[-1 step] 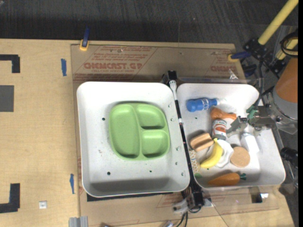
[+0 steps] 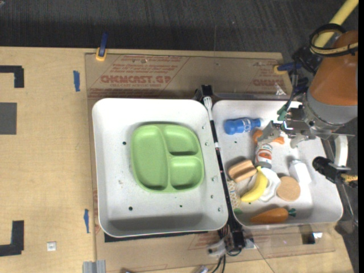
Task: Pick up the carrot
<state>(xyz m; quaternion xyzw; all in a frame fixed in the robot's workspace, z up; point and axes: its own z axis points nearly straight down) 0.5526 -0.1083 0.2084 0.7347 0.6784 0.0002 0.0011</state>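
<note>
Orange carrot [image 2: 271, 214] by right bin's [image 2: 330, 209] front wall, banana [image 2: 255, 190] just behind; jaws' state unclear

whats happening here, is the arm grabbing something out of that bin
A grey and orange robot arm reaches in from the right over the right bin, which holds mixed toy food. Its gripper hovers near the bin's upper part, by a blue bottle. The carrot it is meant to pick up lies untouched along the bin's near edge, beside a banana. The left bin holds a green divided plate.
</note>
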